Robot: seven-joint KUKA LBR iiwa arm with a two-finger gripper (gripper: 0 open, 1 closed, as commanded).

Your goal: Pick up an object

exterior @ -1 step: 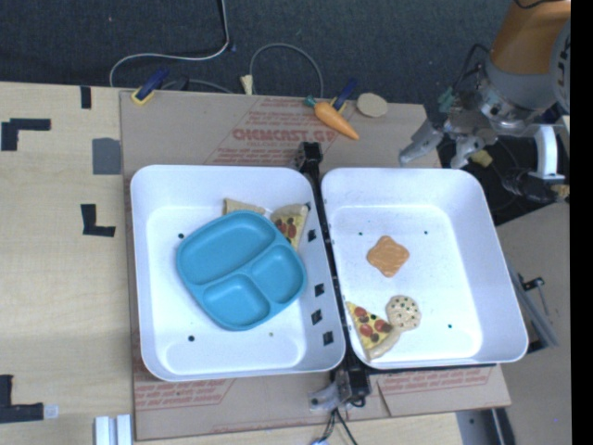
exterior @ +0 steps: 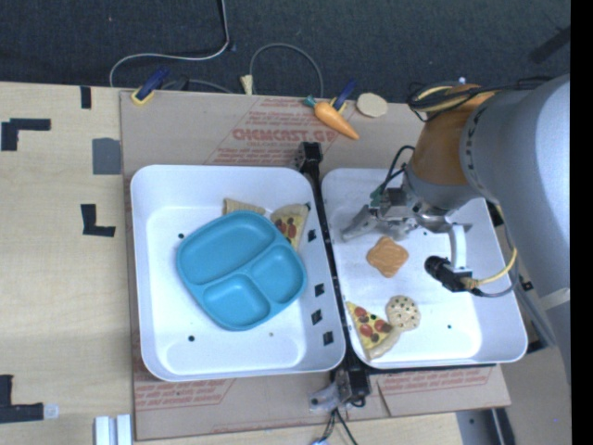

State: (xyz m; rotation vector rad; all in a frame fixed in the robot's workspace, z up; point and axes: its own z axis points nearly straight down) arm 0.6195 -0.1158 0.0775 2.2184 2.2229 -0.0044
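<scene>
Right bin [exterior: 500,341]: pastry [exterior: 386,256], cookie [exterior: 403,312], pizza [exterior: 370,327]

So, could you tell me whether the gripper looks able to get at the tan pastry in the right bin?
Probably yes: the gripper hovers just above-left of the tan pastry, which lies uncovered and apart from the cookie.

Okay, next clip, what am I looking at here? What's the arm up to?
The arm's gripper is down in the right bin, just above a tan toy pastry without holding it. A pizza slice and a cookie lie nearer the front of that bin. The left bin holds a blue divided plate lying partly over more toy food pieces. A toy carrot sits outside on the cardboard behind the bins.
</scene>
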